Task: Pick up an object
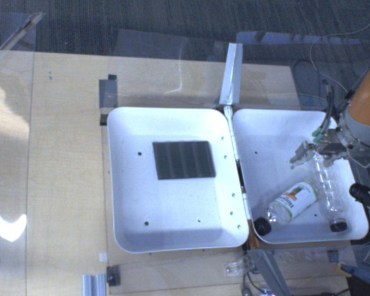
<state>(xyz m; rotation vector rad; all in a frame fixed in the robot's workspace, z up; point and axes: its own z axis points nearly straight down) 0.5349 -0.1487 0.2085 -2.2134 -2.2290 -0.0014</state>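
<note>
Camera view, looking down at a slant: two white bins side by side on the wood bench. Left bin (129,227) at frame centre holds a dark ribbed rectangular pad (184,160), nothing else of note. Right bin (259,134) at frame right holds two clear plastic bottles. One bottle w/ an orange-green label (291,203) lies on its side, low in the bin, black cap pointing toward the lower-left corner. The second clear bottle (328,190) lies roughly top-to-bottom along the bin's right side, black cap at its lower end, near the labelled one's base.

The arm (367,103) comes in from upper right; the gripper (317,147) sits over the upper-right part of the right bin, just at the top end of the unlabelled bottle. Glare and clear plastic blur the tips, so how wide the pincer stands, and whether it has anything, can't be told.

Progress, as a judgement: early. Both bottles appear to rest on the bin floor, none lifted. Approach looks done or nearly; grasp and lift are left. Likely target is the unlabelled bottle, being closest.
</note>
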